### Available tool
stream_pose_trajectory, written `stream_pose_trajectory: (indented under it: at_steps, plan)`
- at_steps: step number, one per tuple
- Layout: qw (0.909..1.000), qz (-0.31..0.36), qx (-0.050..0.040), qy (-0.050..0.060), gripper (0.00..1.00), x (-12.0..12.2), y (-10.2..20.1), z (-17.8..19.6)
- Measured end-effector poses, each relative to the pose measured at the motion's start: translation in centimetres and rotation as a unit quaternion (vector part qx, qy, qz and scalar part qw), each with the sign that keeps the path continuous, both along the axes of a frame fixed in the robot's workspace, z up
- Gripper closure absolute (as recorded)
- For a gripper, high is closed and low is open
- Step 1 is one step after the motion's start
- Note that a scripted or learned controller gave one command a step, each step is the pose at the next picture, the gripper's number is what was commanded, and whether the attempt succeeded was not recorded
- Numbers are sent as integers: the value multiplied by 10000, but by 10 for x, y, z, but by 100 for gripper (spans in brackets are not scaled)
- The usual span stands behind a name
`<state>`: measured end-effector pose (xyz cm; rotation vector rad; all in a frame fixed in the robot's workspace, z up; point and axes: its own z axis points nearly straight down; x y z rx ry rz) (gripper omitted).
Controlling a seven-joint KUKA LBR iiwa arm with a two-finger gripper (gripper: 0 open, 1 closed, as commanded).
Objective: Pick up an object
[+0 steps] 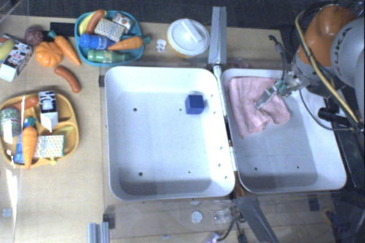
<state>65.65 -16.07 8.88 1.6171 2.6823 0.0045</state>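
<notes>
A blue block (195,104) sits untouched near the upper right of the left bin (122,179), with bare floor all around it. In the right bin (325,173), a pink cloth (251,110) lies bunched in the upper left corner, close against the dividing wall. The gripper (268,97) reaches over the cloth's right part, apparently touching it; whether its fingers are spread or pinching cannot be told. Nothing appears lifted, so the pick looks unfinished. The bin's lower half offers open room.
</notes>
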Motion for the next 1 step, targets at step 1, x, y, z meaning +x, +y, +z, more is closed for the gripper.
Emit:
stream_pose_trajectory:
  at_steps: [1]
  plan:
    - [9997, -246, 6, -1, 0, -37, -25, 4]
